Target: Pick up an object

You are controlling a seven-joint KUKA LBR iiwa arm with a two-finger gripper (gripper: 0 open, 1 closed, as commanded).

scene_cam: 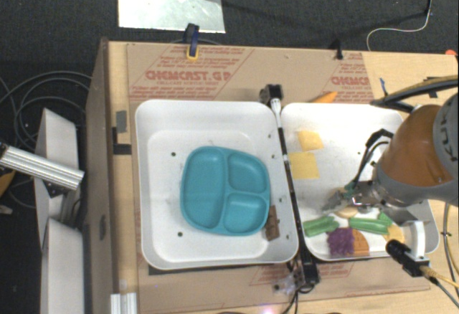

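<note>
Reaching in from the right, low over the right bin [401, 119], with the hand [349, 197] down near the bin's front half and pointing leftward; impossible to tell whether spread or pinched, the tip being small, dark and partly masked by the wrist; nothing visibly held.

Closest candidate for lifting: the left green piece [320, 224], lying just in front of and slightly left of the hand, long axis running left to right with a slight tilt; close by but seemingly apart from the tip. Beside it to the right, a second green piece [370, 222], likewise lengthwise across the bin, tucked under the wrist; a purple lump [341, 239] just in front of the two, with an orange piece [359, 241] touching its right side. Farther back and to the left of the hand, two yellow squares [305, 153], flat and well apart from the tip.

Judged from this: a short move forward and down toward the left green piece, and closing across its narrow width rather than along its length; risk of nudging the purple lump, given the crowding.

In the left bin [154, 162], a teal divided plate [224, 191] and a small brown piece [272, 223] at its right edge, both across the divider and well apart from the hand.
</note>
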